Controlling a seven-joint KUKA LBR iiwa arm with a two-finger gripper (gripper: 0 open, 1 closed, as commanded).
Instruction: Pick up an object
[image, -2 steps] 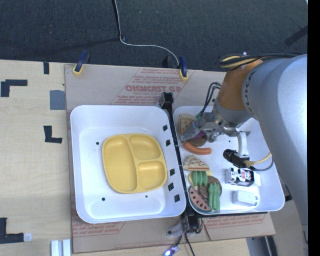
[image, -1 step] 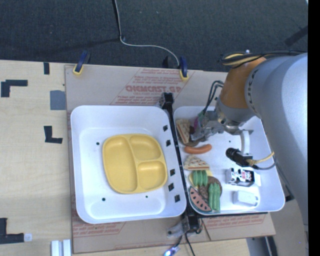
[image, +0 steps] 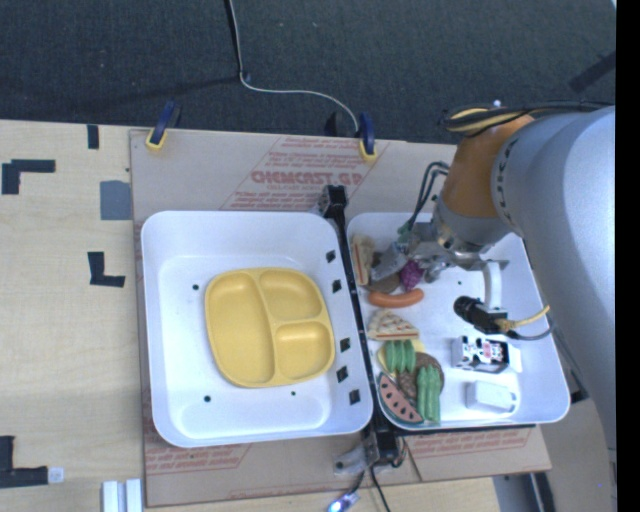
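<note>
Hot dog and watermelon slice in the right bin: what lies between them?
In the camera view, between the hot dog and the watermelon slice lie a sandwich wedge and, below it, green vegetable pieces.

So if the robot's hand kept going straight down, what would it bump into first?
Probably the purple toy right under the hand, with the hot dog just beside it. Depth is hard to judge from above.

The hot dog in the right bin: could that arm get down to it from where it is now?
Probably yes. The hot dog lies uncovered on the bin floor, just below the tool. A purple piece and a sandwich sit close by, so its sides are crowded.
</note>
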